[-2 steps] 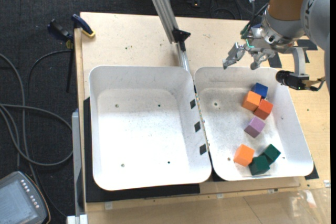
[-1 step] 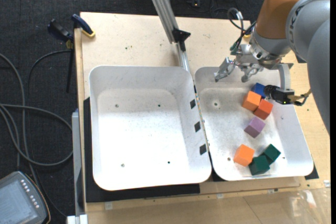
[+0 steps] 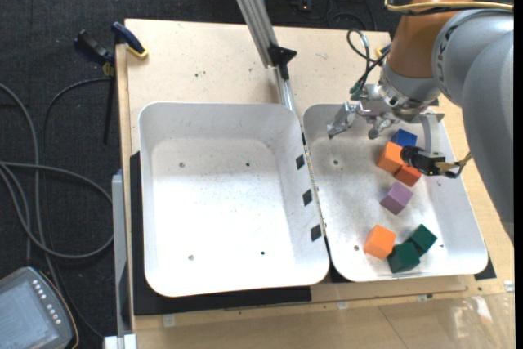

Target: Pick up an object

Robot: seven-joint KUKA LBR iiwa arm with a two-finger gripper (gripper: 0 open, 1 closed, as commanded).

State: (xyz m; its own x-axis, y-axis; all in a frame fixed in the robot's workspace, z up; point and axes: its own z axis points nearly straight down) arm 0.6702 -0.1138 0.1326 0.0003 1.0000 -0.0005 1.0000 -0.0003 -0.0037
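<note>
My gripper (image 3: 358, 125) hangs over the far left part of the right bin (image 3: 343, 200), its fingers spread open with nothing between them. Just right of it lie a blue block (image 3: 405, 138), an orange block (image 3: 391, 156) and a red-orange block (image 3: 407, 173), clustered near the bin's far right side. A purple block (image 3: 397, 198) lies in the bin's middle right. Near the front edge sit another orange block (image 3: 380, 241) and two dark green blocks (image 3: 422, 239) (image 3: 404, 258).
The left bin (image 3: 163, 176) lies beside the right one, split by a shared rim with black marks (image 3: 309, 196). A slanted metal pole (image 3: 249, 0) rises from the bench's far side. A blue and yellow clamp (image 3: 122, 41) grips the bench's far left corner.
</note>
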